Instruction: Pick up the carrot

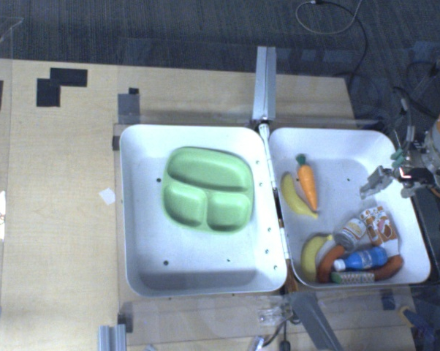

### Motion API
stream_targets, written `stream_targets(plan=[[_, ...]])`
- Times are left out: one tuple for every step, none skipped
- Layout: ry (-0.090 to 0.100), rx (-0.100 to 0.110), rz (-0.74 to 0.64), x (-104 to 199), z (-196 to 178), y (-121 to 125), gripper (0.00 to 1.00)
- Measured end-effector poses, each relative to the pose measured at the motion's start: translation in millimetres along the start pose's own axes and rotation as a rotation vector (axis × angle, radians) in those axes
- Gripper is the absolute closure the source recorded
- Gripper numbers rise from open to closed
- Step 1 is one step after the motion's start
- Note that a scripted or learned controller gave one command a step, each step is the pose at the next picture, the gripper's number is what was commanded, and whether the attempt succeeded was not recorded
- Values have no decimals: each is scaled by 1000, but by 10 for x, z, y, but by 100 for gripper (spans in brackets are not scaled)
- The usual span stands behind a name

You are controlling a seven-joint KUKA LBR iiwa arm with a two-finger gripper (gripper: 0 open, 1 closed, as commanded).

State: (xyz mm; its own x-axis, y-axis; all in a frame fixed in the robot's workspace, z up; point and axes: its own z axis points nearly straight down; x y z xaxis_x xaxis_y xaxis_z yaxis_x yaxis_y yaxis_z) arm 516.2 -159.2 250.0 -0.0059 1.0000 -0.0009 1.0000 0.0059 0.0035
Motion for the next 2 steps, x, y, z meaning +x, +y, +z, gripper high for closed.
stream_targets(plan=[[1, 1, -64, 471, 763, 608, 0], [-1, -4, -73, 712, 1538, 854, 0]])
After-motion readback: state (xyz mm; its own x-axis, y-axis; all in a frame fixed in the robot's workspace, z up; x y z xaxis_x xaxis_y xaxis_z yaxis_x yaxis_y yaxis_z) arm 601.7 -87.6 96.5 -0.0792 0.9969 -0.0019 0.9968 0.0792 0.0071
